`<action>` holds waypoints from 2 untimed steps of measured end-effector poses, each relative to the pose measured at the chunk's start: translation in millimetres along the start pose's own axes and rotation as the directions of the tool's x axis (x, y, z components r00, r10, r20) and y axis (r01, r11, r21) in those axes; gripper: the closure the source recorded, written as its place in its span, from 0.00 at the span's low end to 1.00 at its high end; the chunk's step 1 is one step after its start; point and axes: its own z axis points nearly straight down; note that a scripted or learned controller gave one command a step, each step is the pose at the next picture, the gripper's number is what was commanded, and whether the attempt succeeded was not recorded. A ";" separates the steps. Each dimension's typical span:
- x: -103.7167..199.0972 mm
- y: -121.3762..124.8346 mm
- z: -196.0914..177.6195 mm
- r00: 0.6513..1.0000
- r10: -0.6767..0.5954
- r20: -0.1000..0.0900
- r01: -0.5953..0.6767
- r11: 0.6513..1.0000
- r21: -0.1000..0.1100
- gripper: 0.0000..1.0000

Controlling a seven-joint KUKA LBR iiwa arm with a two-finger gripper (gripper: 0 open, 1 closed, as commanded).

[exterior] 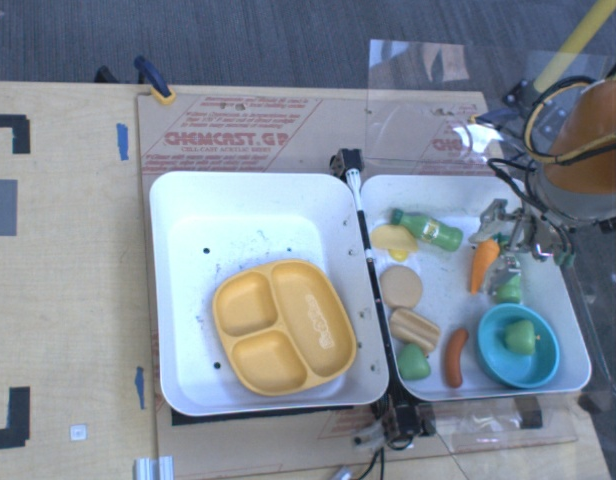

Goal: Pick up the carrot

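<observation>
The carrot (482, 264) is orange and slim. It lies tilted in the right bin (440, 383), towards the bin's far right side, its thick end pointing up and away. My gripper (511, 236) hangs right at that upper end, just right of the carrot; whether it touches the carrot is not clear. The grey arm with its orange band (586, 138) comes in from the upper right. A small green piece (508, 288) sits just right of the carrot's lower end, partly under the gripper.
The right bin also holds a green bottle (428, 230), a yellow lemon (391, 238), a tan disc (400, 288), a bread roll (415, 326), a green vegetable (413, 362), a red sausage (454, 356) and a blue bowl (533, 366) with green fruit. A yellow divided plate (283, 323) lies in the left bin (238, 213).
</observation>
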 end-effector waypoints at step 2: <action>-39.0 -11.2 10.5 0.958 0.287 0.001 -0.287 0.958 -0.001 0.00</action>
